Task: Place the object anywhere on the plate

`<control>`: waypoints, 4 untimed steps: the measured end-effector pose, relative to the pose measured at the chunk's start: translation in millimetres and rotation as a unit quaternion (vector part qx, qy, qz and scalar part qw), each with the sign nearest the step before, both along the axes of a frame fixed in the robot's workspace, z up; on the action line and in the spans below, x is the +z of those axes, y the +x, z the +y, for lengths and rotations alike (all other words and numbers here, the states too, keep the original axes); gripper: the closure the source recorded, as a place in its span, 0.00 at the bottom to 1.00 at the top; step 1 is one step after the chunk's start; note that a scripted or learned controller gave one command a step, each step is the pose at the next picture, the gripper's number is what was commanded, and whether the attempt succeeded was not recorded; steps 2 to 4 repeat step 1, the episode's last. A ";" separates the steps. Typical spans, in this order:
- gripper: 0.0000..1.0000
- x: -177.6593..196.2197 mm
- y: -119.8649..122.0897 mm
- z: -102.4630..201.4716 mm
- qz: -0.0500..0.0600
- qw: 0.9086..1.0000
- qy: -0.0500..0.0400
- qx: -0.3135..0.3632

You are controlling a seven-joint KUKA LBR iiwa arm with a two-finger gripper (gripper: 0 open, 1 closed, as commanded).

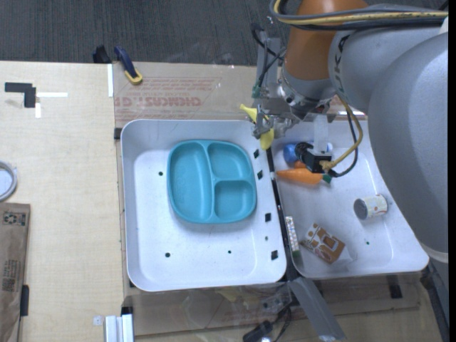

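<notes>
- Arm point(399, 120), nearest the camera, fills the frame's right.
- Jaws point(265, 128) pinch a yellow object point(264, 137) above the bins' divider, upper centre.
- Carry it left over the blue plate point(211, 181), lower, then release.

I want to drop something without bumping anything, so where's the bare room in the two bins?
Left bin: bare floor all around the blue divided plate, widest below it. Right bin: crowded near the gripper, with the carrot, white cup and waffle piece.

Plate point(211, 182) in left bin point(142, 262); carrot point(299, 177) in right bin point(399, 255).
</notes>
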State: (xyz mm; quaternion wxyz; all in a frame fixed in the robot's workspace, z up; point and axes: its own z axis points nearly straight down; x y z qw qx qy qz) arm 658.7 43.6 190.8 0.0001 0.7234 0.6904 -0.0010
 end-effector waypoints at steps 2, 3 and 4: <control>0.00 0.1 0.0 -0.2 0.000 1.000 0.000 0.000; 0.00 0.1 0.0 -0.2 0.000 1.000 0.000 0.000; 0.00 0.1 0.0 -0.2 0.000 1.000 0.000 0.000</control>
